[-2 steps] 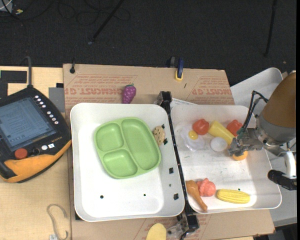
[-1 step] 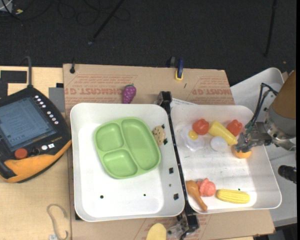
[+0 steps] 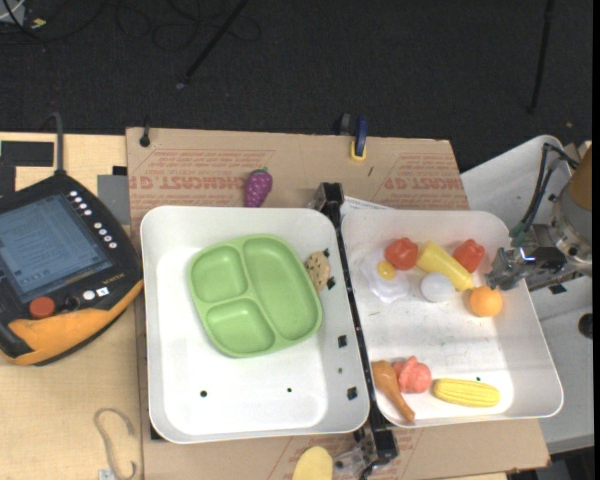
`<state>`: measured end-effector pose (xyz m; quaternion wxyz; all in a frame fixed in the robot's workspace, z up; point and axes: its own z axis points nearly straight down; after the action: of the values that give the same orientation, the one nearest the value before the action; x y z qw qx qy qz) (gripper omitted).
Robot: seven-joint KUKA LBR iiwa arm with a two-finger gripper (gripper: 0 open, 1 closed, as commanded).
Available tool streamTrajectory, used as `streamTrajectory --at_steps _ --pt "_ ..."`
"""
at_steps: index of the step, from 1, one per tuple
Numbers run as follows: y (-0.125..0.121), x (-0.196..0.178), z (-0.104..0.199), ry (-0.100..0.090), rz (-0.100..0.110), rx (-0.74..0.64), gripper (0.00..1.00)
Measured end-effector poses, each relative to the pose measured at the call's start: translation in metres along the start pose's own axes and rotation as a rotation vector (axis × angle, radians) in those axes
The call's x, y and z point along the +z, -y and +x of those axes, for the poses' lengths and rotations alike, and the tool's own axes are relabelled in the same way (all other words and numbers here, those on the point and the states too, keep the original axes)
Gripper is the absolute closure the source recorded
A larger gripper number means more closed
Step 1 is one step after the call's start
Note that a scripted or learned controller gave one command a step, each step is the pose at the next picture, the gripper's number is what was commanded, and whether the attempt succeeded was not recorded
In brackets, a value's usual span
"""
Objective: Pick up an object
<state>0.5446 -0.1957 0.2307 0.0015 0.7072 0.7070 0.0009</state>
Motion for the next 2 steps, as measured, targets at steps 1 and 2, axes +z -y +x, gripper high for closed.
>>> streamTrajectory --at_steps 1,2 --pt "-0.014 0.000 0.058 -0.003 0.004 -0.004 1.00" --pt "-0.036 0.011 0.110 -0.002 0.005 -0.004 1.00"
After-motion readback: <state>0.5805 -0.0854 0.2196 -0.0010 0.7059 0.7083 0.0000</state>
